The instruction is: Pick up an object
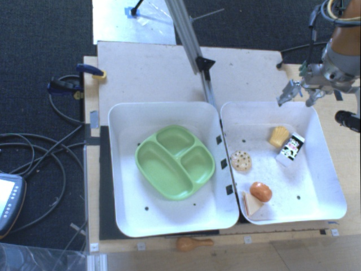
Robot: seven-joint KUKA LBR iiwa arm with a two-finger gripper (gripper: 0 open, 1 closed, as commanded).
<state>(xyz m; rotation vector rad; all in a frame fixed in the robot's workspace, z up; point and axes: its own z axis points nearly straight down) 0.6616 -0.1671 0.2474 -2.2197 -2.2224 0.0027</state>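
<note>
A pale board surface (169,72) sits on dark carpet (45,16), with cables (39,145) looping at the left of the frame and a metal pole (186,27) slanting down from the top. Two white bins lie side by side: the left bin (124,208) holds a green divided plate (175,161); the right bin (327,179) holds a cookie (241,161), a yellow block (278,136), a small carton (290,148) and an orange ball (260,191). My arm (344,44) enters at the upper right, my jaws (300,95) spread open and holding nothing, above the right bin's upper edge.
</note>
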